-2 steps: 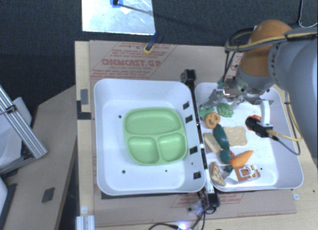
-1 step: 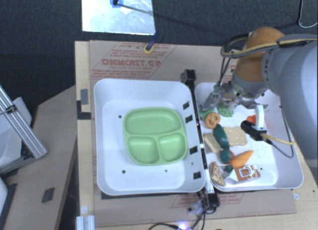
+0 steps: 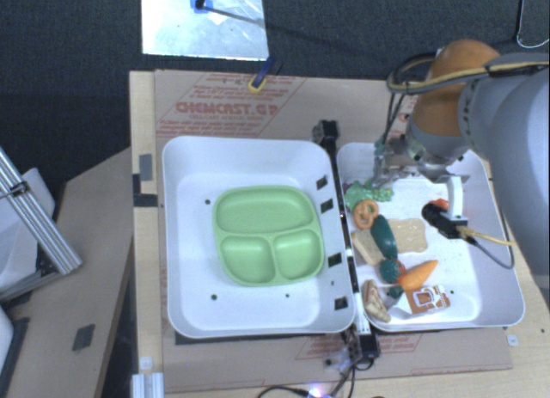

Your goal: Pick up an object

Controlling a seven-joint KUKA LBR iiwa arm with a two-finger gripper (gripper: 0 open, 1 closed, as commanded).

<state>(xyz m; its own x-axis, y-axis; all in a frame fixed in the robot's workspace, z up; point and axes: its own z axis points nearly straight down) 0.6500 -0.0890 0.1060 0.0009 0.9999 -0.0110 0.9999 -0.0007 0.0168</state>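
Camera view shows our gripper [image 3: 384, 168] low in the right bin [image 3: 503, 297], just above the green leafy toy [image 3: 368, 190]; we cannot tell its state. We should descend squarely onto that toy, avoiding the orange slice [image 3: 366, 212] just below and the carrot [image 3: 418, 273] further down.

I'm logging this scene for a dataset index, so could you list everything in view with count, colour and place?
left bin: one, white, left on the bench
divided plate: one, light green, three compartments, in the left bin
right bin: one, white, beside the left bin
toy carrot: one, orange, in the right bin's near half
toast slice: one, tan, middle of the right bin
leafy green toy: one, green, far left of the right bin
foil sheet: one, silver, beyond the bench
arm: one, grey with orange band, above the right bin
gripper: one, over the right bin's far end
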